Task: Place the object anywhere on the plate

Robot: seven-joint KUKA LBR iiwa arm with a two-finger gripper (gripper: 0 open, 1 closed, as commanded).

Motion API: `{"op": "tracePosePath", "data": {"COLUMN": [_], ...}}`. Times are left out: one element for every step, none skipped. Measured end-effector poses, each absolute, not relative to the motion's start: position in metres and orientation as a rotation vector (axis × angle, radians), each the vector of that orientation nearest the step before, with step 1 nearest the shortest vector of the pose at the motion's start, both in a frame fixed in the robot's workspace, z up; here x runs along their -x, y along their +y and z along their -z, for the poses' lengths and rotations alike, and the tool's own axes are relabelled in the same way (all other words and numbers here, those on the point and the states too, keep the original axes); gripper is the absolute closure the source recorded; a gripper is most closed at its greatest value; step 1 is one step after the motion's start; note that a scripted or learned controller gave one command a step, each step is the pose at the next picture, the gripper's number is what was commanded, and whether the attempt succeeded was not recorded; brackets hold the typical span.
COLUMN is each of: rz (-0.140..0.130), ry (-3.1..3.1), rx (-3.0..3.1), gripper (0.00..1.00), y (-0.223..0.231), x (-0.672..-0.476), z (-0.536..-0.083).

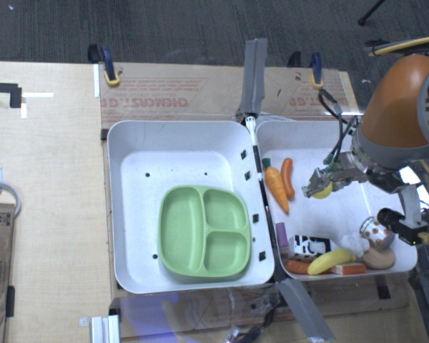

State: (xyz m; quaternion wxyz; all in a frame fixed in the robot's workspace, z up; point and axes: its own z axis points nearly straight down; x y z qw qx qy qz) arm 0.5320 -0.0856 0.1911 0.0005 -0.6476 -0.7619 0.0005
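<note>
Down at the near edge of the right bin (386, 191) there's a little pile of toys: a yellow banana (327, 261), a black-and-white box (312, 246) just behind it, a red piece (298, 266) touching the banana's left end, and a tan lump (379, 259) with a spotted mushroom-looking thing (372, 229) off to the banana's right (hard to make out more than that).

Using the green plate (204, 231) as the landmark: it sits in the left bin (129, 191), has 3 compartments, and nothing's on it. Right of the plate, just across the divider in the right bin, 2 carrots lie side by side, a bigger orange one (277, 188) and a smaller redder one (287, 176) beside it.

Further right of the plate, well past the carrots, the gripper (320, 188) hangs over the right bin with the orange-banded arm (400, 106) behind it. Its fingers are closed around a small yellow object (324, 189), which pokes out between them, so the object is up in the claw and well apart from the plate.
</note>
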Motion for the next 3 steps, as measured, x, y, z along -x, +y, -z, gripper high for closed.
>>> {"op": "tracePosePath", "data": {"rz": [-0.002, -0.003, -0.004], "ry": [-2.393, -2.393, -2.471], "rx": [2.034, 2.034, 1.938], "gripper": [0.00, 1.00, 1.00], "y": [-0.086, -0.087, 0.045], "x": [-0.532, -0.533, -0.478], "z": [-0.191, -0.200, -0.230]}}
